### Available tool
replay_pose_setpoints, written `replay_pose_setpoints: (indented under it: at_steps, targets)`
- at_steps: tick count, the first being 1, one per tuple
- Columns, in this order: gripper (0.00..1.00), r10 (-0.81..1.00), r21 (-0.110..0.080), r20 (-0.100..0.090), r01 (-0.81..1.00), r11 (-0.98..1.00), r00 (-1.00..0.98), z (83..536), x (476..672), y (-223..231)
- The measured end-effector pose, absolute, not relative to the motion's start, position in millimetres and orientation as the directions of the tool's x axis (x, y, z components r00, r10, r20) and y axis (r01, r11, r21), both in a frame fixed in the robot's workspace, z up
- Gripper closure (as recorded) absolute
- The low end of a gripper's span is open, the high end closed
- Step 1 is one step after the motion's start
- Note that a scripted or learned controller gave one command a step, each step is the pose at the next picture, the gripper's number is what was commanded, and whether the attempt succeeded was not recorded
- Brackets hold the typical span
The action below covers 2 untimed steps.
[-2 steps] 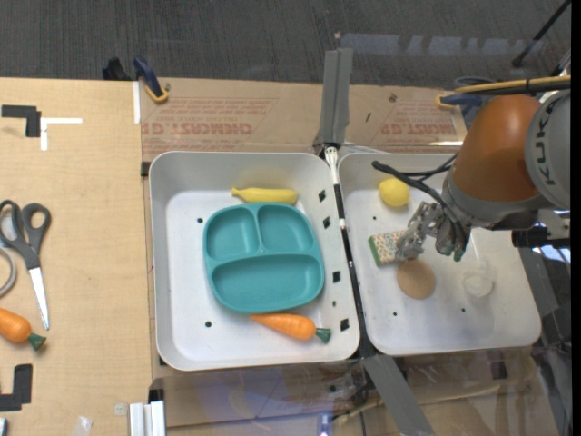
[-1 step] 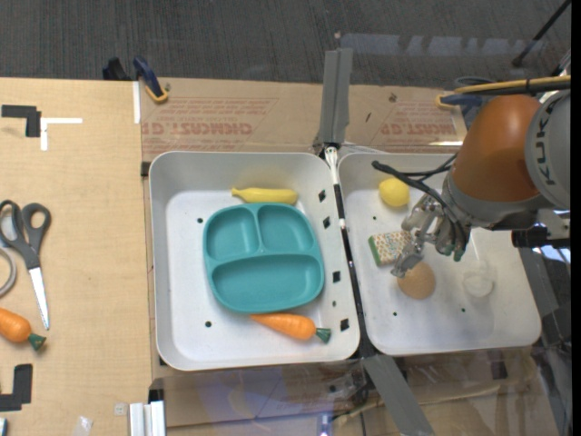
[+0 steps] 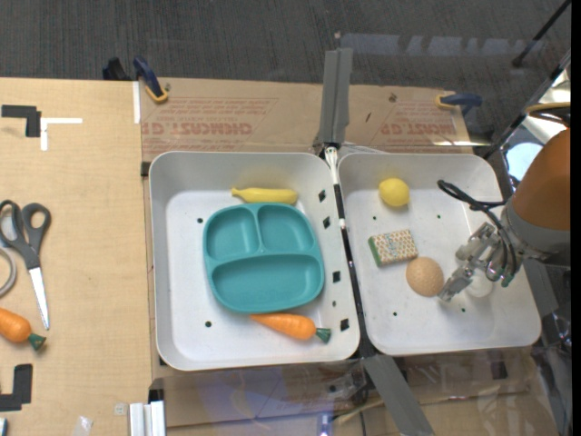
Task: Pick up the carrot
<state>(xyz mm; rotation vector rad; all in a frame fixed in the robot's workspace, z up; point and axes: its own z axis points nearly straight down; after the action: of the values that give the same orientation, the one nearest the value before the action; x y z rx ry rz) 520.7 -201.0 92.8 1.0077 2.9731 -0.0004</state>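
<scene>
Tapered, seemingly smooth carrot (image 3: 289, 325) beside tray (image 3: 263, 257)

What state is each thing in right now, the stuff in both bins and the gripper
Carrot: lying flat in the left bin, below the plate, untouched.
Plate: upright, nothing on it.
Banana: lying flat above the plate.
Lemon: resting in the right bin.
Sponge: lying flat.
Egg: resting beside the gripper.
Gripper: low in the right bin, holding nothing.
</scene>
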Motion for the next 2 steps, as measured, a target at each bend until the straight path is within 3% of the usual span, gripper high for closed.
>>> replay_pose_setpoints:
  at_steps: [1, 2]
  targets:
    - [0.00, 0.699, 0.001, -0.001, 0.699, 0.715, -0.715, 92, 549.6, -126]
    - [0.00, 0.089, 0.001, -0.001, 0.089, 0.996, -0.996, 142, 478.3, -152]
